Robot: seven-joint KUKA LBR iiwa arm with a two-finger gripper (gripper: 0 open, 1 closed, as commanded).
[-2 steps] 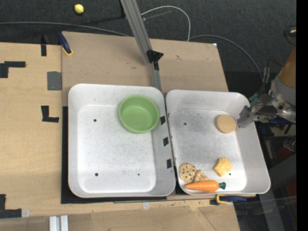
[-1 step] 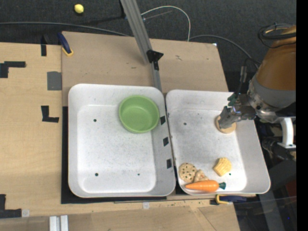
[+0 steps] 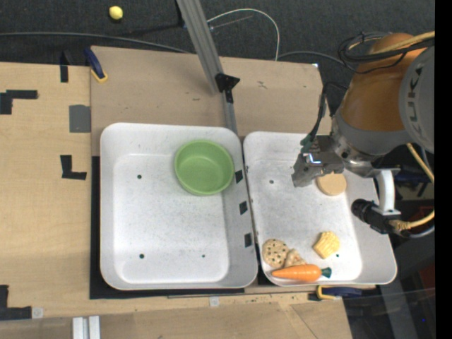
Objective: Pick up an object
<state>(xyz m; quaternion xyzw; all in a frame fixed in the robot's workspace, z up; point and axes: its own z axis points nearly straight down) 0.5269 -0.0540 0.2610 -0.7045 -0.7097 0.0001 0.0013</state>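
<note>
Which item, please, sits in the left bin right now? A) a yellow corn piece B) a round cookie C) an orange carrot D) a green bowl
D: the green bowl rests in the left bin near its upper right corner, while the carrot, corn piece and cookie all lie in the right bin.

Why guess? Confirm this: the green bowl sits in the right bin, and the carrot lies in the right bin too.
Wrong on the bowl. The camera view shows the green bowl in the left bin; the carrot does lie in the right bin.
</note>
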